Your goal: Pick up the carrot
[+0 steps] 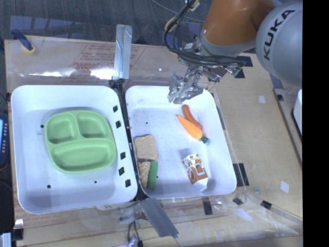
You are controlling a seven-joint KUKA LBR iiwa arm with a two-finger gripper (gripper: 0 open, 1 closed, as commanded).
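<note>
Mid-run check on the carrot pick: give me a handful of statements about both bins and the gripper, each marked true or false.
1. The carrot lies in the right bin. True.
2. The gripper holds the carrot between its fingers. False: it sits near the bin's far rim, above the carrot's upper end, with nothing seen between its fingers.
3. The green divided plate sits in the left bin. True.
4. The slice of bread rests on the green plate. False: it lies in the right bin, near the wall between the bins.
5. The small printed carton lies nearer the camera than the carrot. True.
</note>
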